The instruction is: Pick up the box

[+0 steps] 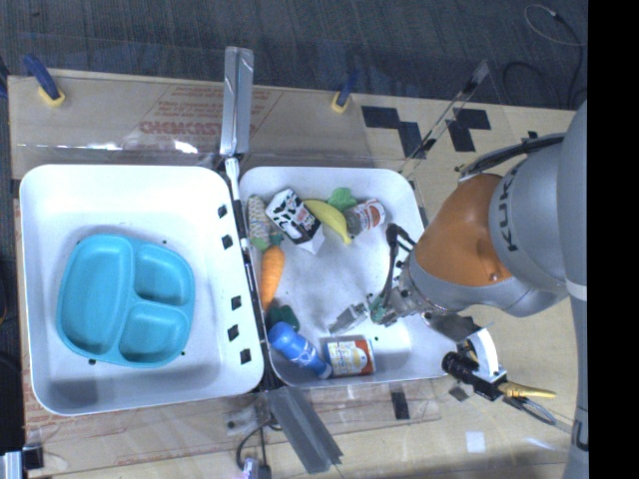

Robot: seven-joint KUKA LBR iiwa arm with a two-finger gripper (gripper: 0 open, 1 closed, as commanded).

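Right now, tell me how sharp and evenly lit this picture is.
Camera view: soft all over, so small labels blur; flat overhead light with glare on the right bin rim; the blue tray is evenly lit; the arm shadows the bin floor around the gripper; the cow-patterned box stays readable.

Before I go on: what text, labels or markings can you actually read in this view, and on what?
"KU", white letters, cut off at the edge, on the grey arm.
Red print on the brown board behind the bins: too blurred to read.
Label on the small box: too small to read.
Black-and-white carton: pattern, no legible words.
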